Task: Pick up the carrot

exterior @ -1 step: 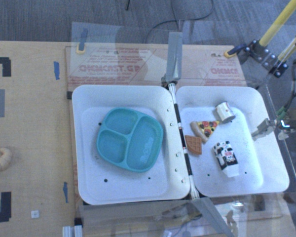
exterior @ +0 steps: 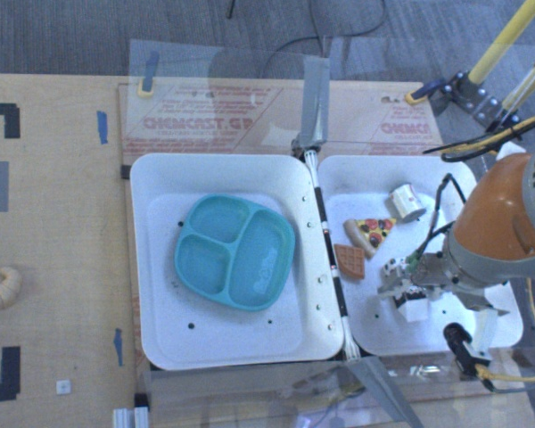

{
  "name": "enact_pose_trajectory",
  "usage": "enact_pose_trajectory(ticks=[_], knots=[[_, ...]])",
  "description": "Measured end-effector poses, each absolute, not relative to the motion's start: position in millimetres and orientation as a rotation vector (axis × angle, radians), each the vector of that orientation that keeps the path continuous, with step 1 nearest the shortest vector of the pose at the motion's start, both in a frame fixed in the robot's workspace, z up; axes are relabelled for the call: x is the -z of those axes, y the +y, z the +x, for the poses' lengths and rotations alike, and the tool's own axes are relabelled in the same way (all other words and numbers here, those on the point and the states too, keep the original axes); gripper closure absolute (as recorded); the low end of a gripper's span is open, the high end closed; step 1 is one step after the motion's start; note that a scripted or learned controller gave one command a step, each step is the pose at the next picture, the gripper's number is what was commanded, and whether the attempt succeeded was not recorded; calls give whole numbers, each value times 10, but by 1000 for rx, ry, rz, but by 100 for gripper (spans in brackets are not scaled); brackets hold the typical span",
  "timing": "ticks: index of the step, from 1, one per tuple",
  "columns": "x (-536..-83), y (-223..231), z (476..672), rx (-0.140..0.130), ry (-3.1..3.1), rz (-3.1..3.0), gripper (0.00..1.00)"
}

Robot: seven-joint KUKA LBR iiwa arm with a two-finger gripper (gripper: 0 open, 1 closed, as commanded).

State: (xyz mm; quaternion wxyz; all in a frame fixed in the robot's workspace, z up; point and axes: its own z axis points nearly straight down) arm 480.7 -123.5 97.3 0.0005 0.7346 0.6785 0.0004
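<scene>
Crowded in the right bin (exterior: 508,326) — pizza slice (exterior: 372,232), brown waffle piece (exterior: 349,261) and white cup (exterior: 407,201) clustered near the divider, little room between. Wide open rim around the teal plate (exterior: 235,251) in the left bin (exterior: 160,194).

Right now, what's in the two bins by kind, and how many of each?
Teal divided plate: 1, in the left bin
Toy pizza slice: 1, in the right bin
Brown waffle-like piece: 1, right bin
Small white cylinder: 1, right bin
Small white block by the gripper: 1
Total: 5. I can't make out a carrot.
</scene>
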Motion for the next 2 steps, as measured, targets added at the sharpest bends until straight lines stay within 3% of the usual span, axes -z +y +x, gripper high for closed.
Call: enact_pose_trajectory(ticks=[1, 2], knots=[[-1081, -1257, 4811, -5, 2123, 2311, 100], [-1837, -131, 5009, 3, 1721, 2630, 100]])
